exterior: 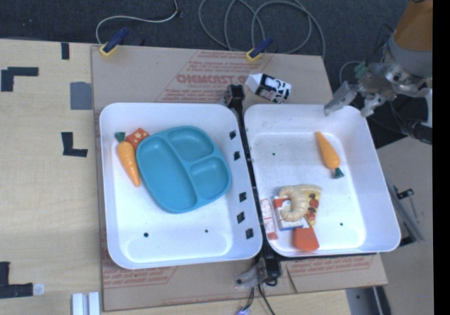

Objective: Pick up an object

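Note:
The right bin (365, 166) holds an orange toy carrot (327, 150) near its far right side. Toward its front lies a cluster: a pale croissant-like toy (302, 197), a red and white packet (281, 211) and a small red-orange piece (306, 239). My gripper (351, 104) hovers over the bin's far right corner, above and to the right of the carrot. It is open, with nothing between its fingers.
In the left bin (119, 236) sit a blue divided plate (184, 168), a second toy carrot (128, 162) and a red-orange item (138, 137). A small black and white box (270, 86) lies behind the bins. Cables (253, 18) loop on the floor beyond.

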`<state>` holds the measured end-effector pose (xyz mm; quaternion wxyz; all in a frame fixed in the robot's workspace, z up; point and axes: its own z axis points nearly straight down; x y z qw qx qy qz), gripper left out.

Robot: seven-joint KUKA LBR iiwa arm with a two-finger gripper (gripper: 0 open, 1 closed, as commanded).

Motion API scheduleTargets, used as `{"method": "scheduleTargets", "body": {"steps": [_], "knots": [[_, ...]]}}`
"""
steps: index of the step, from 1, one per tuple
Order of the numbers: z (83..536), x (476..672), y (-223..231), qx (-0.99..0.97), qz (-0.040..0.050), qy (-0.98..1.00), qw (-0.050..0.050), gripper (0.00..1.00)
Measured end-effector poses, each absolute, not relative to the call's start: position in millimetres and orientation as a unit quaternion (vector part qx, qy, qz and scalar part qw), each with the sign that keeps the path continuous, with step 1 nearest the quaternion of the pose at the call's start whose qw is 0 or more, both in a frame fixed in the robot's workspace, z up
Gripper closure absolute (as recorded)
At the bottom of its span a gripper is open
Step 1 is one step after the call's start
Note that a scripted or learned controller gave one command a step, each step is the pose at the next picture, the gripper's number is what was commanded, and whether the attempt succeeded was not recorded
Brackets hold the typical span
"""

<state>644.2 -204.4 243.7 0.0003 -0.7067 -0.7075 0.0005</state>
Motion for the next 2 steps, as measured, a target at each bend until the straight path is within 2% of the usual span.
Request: {"method": "scheduleTargets", "body": {"steps": [1,2], "knots": [[116.9,642.4,-205.6,-0.707,0.0019,-0.708,0.003,0.00],[87.1,638.8,-223.1,-0.706,-0.0006,-0.708,-0.001,0.00]]}}
